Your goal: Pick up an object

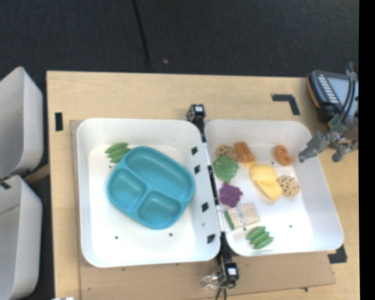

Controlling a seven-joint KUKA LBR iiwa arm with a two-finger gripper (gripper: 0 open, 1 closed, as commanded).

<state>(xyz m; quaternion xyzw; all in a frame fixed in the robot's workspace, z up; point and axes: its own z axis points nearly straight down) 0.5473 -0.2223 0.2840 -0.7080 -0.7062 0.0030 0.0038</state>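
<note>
From my remote station I look down at a slant on a pale wooden counter point(144, 95) carrying two shallow white bins side by side.

The left bin point(87, 230) holds a teal plate with three compartments point(150, 187), lying flat near the middle of the bin. Just beyond its far-left edge lies a green toy pea pod point(117, 150), close to the plate; I cannot tell whether they touch.

The right bin point(312, 224) holds a scatter of toy foods. Along its far side, from left to right, I see a round tan cookie point(224, 152), an orange-brown pastry piece point(243, 152) just beside it, and a small orange doughnut-like piece point(282, 155) set apart towards the right wall. Nearer to me sit a green leafy vegetable point(225, 168), a yellow cheese wedge point(265, 181), and a chocolate-chip cookie point(289, 185) touching the cheese on its right. Nearer still are a purple bunch of grapes point(230, 195), a speckled square cracker point(244, 216), and a second green pea pod point(259, 237) close to the near wall.

The end effector point(328, 145) shows at the right edge of the view, at the far-right rim of the right bin, with the grey arm point(330, 91) behind it. Its two dark fingers are spread apart with nothing between them. The orange doughnut-like piece is the food closest to it.
</note>
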